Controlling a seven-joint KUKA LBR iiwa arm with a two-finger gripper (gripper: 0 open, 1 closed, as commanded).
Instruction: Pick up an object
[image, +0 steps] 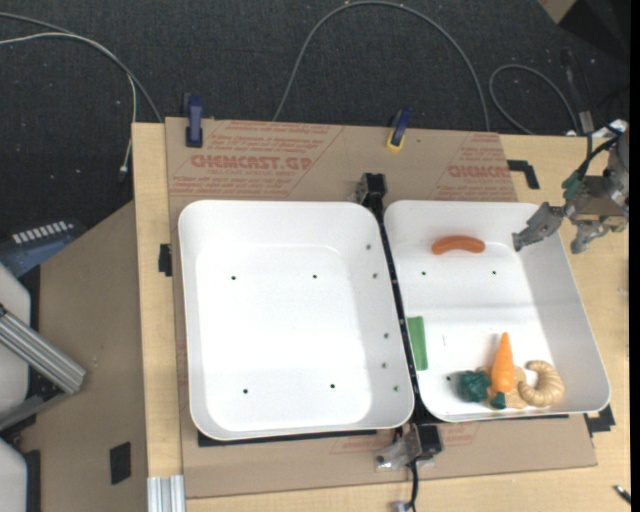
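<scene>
Bench: cardboard sheet, clamped at the top edge.
Floor: dark carpet, with cables.
Bins: left bin; right bin holds toys.
Gripper: right edge, jaws spread, holding nothing.

The end effector is made of grey metal with two slim fingers; the nearer finger is flat and darker at its tip. Behind them sits a boxy grey body with small green parts and thin dark cables on it. A pale, whitish piece is above it at the frame edge.
</scene>
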